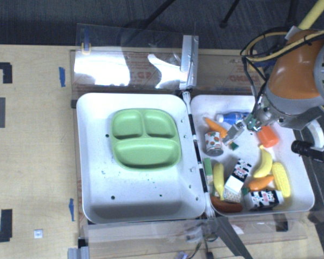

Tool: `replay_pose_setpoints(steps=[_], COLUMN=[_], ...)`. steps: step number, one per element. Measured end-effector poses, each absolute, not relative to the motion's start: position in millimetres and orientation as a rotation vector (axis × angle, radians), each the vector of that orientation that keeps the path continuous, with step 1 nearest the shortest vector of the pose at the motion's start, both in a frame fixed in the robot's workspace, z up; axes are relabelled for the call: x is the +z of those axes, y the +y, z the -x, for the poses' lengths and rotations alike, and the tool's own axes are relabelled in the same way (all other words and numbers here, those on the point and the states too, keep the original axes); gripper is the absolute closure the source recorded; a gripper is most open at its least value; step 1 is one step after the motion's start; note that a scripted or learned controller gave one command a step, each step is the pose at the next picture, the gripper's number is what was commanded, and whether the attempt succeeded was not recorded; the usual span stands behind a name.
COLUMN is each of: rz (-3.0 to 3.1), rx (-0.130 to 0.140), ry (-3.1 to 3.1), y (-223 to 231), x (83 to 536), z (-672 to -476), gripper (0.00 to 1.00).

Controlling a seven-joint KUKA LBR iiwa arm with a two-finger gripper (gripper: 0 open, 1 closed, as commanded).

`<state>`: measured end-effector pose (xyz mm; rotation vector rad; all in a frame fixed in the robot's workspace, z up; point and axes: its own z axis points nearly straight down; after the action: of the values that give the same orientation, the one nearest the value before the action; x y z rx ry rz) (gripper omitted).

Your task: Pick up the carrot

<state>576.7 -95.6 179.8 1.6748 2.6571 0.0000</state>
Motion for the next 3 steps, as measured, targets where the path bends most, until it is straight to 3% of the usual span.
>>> replay_pose_setpoints(steps=[1, 2, 3], rz=[-1.821, -1.802, -1.801], rx=[0.002, 0.004, 0.004], ry=[2.555, 2.567, 2.567], y=[-101.8, -99.7, -99.7], x=[124.6, 85.9, 85.9], z=[-640.7, -619.6, -619.6], gripper=[0.0, 0.0, 0.0])
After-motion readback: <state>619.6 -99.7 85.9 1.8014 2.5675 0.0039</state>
